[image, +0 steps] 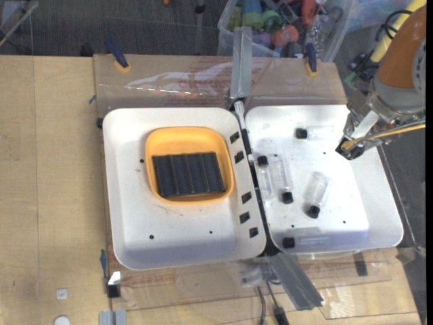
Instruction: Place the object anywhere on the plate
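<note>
Gripper (349, 147) hangs over the right bin (379, 212), near its right edge twd the far corner. Nothing visible in it, and can't tell if its grip is released or clenched. Orange plate (190, 135) sits mid left bin (135, 232), already bearing a dark ribbed slab (188, 173) that covers most of its floor. Likely object for the task, judging by where the arm is: one of the clear vials (277, 177) w/ black caps lying flat in the right bin, btwn the centre divider and the gripper. Another vial (316, 187) lies nearer the bin's middle, apart from the rest, so prob. the easiest pick. Expect them to be light, stiff, smooth plastic, so slippery and apt to roll. Best held across the body, jaws square to the long axis, not on the cap. Free plate rim is narrow, so a vial may have to rest on the slab.
</note>
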`<state>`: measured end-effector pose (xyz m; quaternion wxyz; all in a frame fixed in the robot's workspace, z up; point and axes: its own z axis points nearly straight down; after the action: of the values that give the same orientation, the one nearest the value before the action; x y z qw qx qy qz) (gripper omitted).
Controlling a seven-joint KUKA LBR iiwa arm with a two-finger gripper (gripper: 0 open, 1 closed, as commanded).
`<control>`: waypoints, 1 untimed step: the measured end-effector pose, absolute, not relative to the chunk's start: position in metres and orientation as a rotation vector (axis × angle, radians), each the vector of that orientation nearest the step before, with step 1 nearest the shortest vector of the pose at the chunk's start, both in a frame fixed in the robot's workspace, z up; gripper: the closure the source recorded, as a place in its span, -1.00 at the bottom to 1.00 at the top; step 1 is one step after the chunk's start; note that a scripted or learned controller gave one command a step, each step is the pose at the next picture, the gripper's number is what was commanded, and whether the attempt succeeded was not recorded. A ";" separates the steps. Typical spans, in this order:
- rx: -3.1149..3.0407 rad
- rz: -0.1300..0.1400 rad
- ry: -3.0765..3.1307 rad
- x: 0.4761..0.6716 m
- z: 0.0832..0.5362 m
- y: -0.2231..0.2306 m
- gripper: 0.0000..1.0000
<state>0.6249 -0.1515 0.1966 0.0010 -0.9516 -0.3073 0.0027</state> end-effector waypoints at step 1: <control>-2.808 0.000 -1.410 0.659 0.219 -0.198 1.00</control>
<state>0.6593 -0.1977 0.2194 -0.0004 -0.8936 -0.4488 -0.0001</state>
